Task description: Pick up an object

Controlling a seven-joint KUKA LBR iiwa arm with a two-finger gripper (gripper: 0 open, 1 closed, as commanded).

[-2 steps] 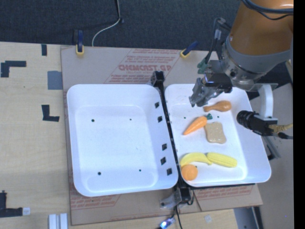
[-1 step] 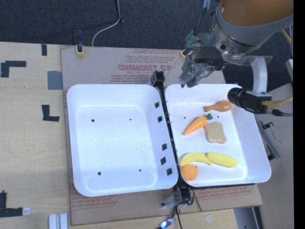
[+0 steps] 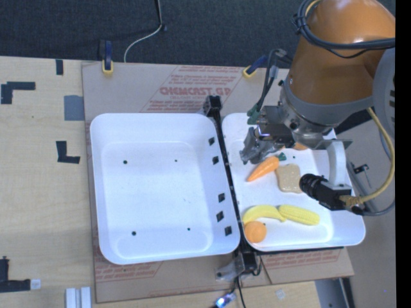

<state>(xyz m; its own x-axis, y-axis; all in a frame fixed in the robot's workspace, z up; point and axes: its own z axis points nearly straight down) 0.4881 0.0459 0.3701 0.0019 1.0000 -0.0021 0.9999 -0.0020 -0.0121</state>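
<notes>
The right bin point(image 3: 347, 236) holds a toy carrot point(image 3: 264, 168), a tan slice of bread point(image 3: 289, 178), a yellow banana point(image 3: 263, 213), a yellow corn cob point(image 3: 299, 215) and an orange ball point(image 3: 255, 231). My gripper point(image 3: 254, 150) hangs low in the upper left part of that bin, just above and left of the carrot's thin end. Its dark fingers point(image 3: 249, 154) point down toward the bin floor, and nothing shows between them. The big orange and grey wrist hides the bin's far right corner.
The left bin point(image 3: 103, 140) lies next to the right one, with a black clipped divider point(image 3: 221, 172) running between them. Both rest on a cardboard sheet point(image 3: 180, 88) on the wooden bench. A black cable fitting point(image 3: 321, 190) juts over the right bin.
</notes>
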